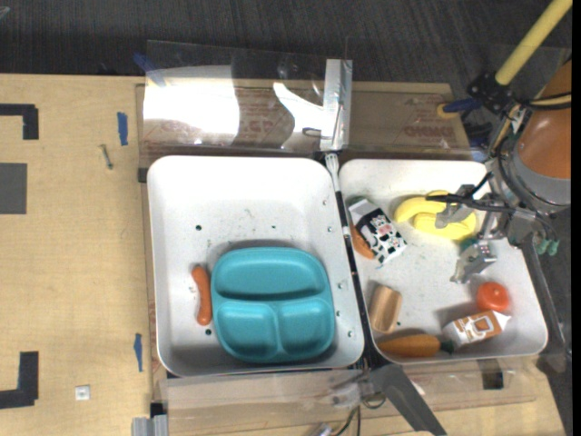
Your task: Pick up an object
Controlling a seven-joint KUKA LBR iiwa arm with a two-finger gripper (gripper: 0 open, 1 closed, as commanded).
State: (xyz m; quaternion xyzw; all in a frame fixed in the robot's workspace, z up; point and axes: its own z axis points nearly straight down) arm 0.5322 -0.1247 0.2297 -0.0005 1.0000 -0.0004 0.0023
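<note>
My gripper [472,263] hangs over the right bin [536,334], above bare floor between a yellow banana-shaped toy [427,213] and a red tomato [493,295]. Nothing is visibly held in it. A black-and-white cow-patterned box [381,232] lies at the bin's left wall, with a small orange piece [362,244] beside it. A tan cylinder [385,308] and an orange-brown sausage [408,343] sit near the front. An orange-and-white carton [478,327] lies just below the tomato.
The left bin [172,198] holds a teal divided tray [270,302] and an orange sausage [202,293] beside it. A clear plastic panel [245,107] stands behind the bins. Cables and the arm's orange band [547,143] crowd the right edge.
</note>
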